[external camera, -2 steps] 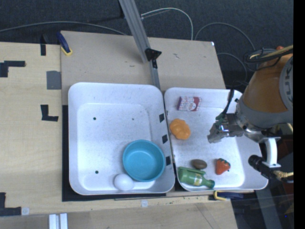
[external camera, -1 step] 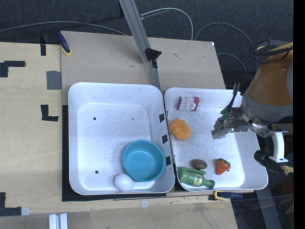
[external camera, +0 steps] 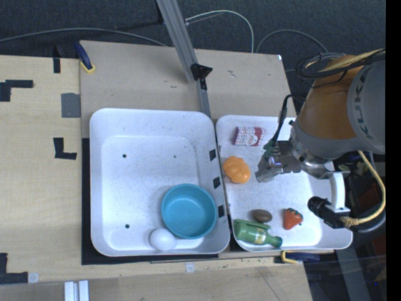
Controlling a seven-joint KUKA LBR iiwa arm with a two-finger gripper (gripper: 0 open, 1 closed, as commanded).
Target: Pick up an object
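Observation:
My gripper (external camera: 265, 170) hangs over the middle of the right bin (external camera: 279, 125), with nothing between its fingers that I can make out. An orange fruit (external camera: 237, 169) lies just to its left, apart from it. A red and white packet (external camera: 248, 136) sits up and to the left, near the bin's far wall. Along the near wall lie a green bottle (external camera: 257, 233), a brown oval piece (external camera: 262, 216) and a red strawberry (external camera: 292, 218).
The left bin (external camera: 125, 125) holds a blue bowl (external camera: 188, 210) and a white ball (external camera: 162, 238) at its near right corner. A grey pole (external camera: 180, 31) slants over the bench behind the bins. Cables trail at the back right.

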